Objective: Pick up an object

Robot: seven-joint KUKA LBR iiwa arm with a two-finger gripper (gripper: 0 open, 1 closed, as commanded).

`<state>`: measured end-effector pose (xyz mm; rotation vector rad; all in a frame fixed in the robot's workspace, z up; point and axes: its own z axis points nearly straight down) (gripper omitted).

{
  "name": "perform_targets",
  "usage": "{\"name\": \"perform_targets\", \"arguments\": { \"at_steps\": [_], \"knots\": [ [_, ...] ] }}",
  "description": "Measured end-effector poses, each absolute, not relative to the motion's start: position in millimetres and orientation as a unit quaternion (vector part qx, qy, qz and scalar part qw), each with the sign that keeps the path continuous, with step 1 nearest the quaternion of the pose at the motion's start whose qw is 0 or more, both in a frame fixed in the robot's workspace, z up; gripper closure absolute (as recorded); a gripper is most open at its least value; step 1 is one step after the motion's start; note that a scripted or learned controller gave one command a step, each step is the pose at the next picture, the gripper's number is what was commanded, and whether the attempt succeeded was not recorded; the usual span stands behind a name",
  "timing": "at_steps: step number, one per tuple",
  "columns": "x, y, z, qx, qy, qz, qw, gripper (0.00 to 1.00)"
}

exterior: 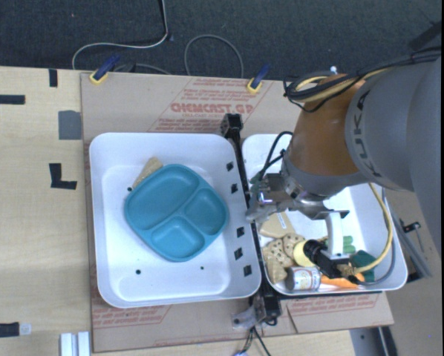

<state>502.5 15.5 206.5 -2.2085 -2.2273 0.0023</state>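
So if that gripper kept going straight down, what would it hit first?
Probably the tan, hole-dotted pad in the right white bin, lying just under the gripper; depth is unclear.

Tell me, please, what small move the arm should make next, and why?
Probably ease the tool a little toward the bin's near end and down onto the tan perforated piece. The tool hangs over the right bin by its inner wall, and the piece lies just beside it, toward the bottom of the view, with its top uncovered.
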Motion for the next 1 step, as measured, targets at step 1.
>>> {"name": "perform_targets", "arguments": {
  "at_steps": [1],
  "knots": [
    [581.7, -58.2, 228.9, -0.708, -0.707, -0.0008, -0.003, 1.00]
  ]
}}
